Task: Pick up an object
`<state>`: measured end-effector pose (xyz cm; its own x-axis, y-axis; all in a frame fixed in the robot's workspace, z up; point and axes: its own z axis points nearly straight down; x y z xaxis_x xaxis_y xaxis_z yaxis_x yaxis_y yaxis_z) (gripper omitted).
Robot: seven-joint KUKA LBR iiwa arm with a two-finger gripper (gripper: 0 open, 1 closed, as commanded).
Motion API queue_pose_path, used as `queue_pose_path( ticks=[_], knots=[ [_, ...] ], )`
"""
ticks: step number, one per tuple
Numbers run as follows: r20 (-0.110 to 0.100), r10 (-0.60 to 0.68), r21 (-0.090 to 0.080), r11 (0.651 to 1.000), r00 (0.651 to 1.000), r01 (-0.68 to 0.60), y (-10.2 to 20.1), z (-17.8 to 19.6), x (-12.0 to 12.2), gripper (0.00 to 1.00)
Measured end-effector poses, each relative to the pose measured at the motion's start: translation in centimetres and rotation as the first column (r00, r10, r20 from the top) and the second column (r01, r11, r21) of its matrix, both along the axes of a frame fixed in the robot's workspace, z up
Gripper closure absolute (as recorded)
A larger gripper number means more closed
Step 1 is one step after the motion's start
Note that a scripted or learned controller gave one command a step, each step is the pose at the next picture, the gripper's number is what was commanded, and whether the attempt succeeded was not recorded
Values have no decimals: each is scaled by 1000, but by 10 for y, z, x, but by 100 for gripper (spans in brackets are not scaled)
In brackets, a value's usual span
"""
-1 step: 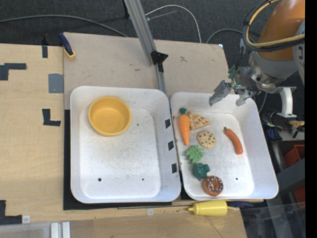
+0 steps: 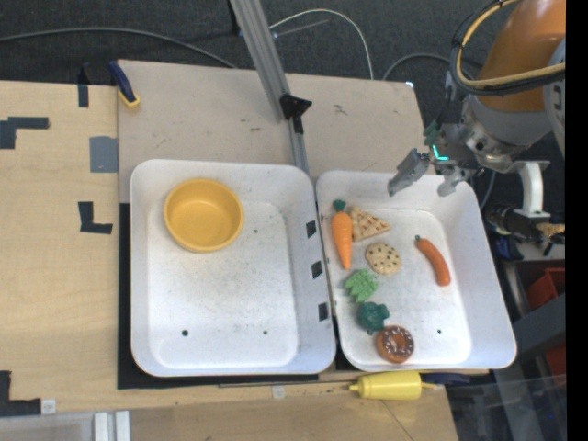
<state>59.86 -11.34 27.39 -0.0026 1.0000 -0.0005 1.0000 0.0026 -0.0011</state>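
Camera view. Two shallow white bins sit side by side on the bench. The left bin (image 2: pixel 276 338) holds a yellow bowl (image 2: pixel 203 213), upright, in its upper-left quarter.

The right bin (image 2: pixel 459 333) holds the toy food items. A carrot (image 2: pixel 342 236) lies near the bin's left wall, long axis running roughly top to bottom of the frame, green top toward the far edge, orange tip pointing toward the near edge. Just right of it sits a pizza slice (image 2: pixel 369 224), and below that a chocolate-chip cookie (image 2: pixel 382 258). A sausage (image 2: pixel 433 260) lies apart toward the right side, long axis slanted, upper end toward the upper left, lower end toward the lower right. Below the cookie are a light green leafy piece (image 2: pixel 361 286) and a darker green broccoli piece (image 2: pixel 372 316), near each other. A chocolate donut (image 2: pixel 394 344) rests near the bin's front edge. A yellow mustard bottle (image 2: pixel 390 386) lies on its side outside the bin, just beside the front rim, long axis left to right, nozzle pointing left.

The gripper (image 2: pixel 424 176) hangs over the upper part of the right bin, fingers spread apart with nothing between them, clear of all items.
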Motion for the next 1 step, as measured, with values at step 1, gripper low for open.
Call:
queue_pose_path(
  ticks=[1],
  knots=[
    [-4,-1,0,1000,1000,1,4,-44,-1,0]
  ],
)
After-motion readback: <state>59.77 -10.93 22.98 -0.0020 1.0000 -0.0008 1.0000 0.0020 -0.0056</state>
